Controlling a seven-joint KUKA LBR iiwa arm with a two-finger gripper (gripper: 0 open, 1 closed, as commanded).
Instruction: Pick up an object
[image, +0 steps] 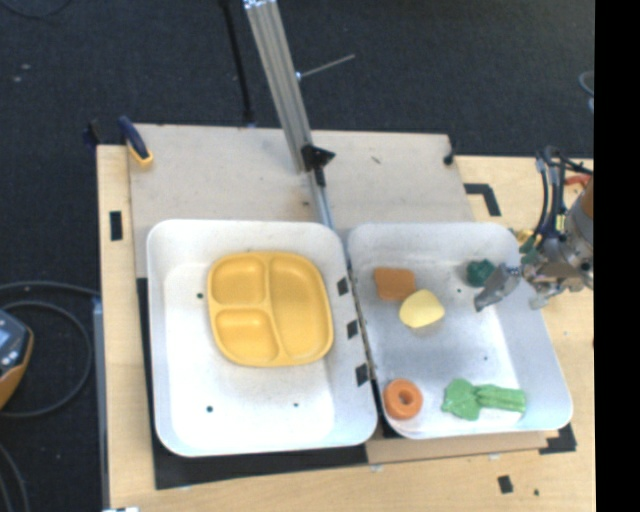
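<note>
We see the table (115, 330) bearing two white bins; the left bin (180, 400) carries a yellow plate (270, 307). In the right bin (530, 350), jaws (497, 290), state unclear, hover beside a dark green object (481, 271).

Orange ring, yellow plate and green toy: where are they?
orange ring (403, 399), camera view, on its band.
yellow plate (270, 306), camera view, on its middle divider.
green toy (482, 398), camera view, on its middle.
</note>
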